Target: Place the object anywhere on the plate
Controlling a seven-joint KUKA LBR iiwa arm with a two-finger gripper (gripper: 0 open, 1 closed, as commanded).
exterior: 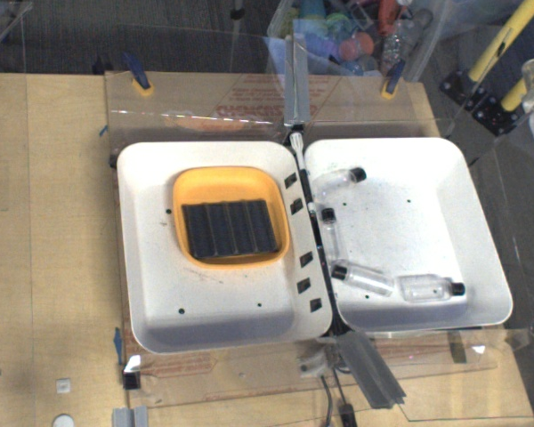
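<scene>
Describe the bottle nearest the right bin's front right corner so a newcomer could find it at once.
Start at the right bin, beside the left bin with the orange plate. Near its front right corner lies a clear bottle, black cap pointing right. It lies furthest from the divider; the other bottles sit nearer it.

glossy orange plastic plate (pixel 189 188), matt black ribbed insert (pixel 229 228), clear plastic vials (pixel 424 286), wood bench (pixel 44 238)
</scene>
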